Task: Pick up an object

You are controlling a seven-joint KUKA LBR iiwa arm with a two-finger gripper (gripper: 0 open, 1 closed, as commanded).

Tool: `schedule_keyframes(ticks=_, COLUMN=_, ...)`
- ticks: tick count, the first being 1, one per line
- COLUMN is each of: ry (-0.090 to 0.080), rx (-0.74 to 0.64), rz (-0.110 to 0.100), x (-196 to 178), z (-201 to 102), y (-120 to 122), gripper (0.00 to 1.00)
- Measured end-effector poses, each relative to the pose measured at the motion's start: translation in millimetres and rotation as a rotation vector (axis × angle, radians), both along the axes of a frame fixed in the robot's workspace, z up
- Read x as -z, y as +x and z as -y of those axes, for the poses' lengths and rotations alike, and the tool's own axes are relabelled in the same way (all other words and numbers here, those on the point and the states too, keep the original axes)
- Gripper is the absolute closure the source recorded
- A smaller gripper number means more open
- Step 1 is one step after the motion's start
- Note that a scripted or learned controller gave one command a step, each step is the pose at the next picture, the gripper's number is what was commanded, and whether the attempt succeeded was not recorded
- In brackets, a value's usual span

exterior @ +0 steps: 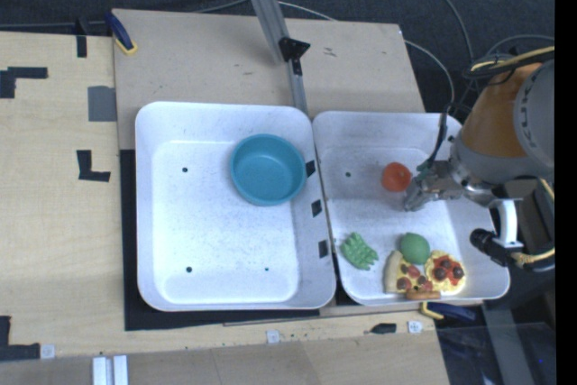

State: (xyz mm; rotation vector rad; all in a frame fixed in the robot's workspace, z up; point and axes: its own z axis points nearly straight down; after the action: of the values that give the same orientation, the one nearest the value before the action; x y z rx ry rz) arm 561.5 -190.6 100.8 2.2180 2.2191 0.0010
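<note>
Gripper hangs low in right bin, just right of red ball, nearly touching it; nothing seen between its tips. Open or closed: can't tell. Ball is the likely target. To grab it well: shift toward the ball, center over it, open wide, drop straight down, close slowly since a round thing probably rolls. Green lump, pizza slices and leafy green piece sit below the gripper, apart. Blue bowl far left in left bin.
</note>
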Motion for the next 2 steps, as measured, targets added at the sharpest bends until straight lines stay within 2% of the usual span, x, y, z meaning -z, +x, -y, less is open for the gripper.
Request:
schedule_keyframes(ticks=1, ry=0.001, rx=0.0, rz=0.001, x=-62, z=-2, y=2, gripper=1.0)
schedule_keyframes(ticks=2, ry=0.002, rx=0.0, rz=0.0, x=-107, z=-1, y=-4, gripper=1.0)
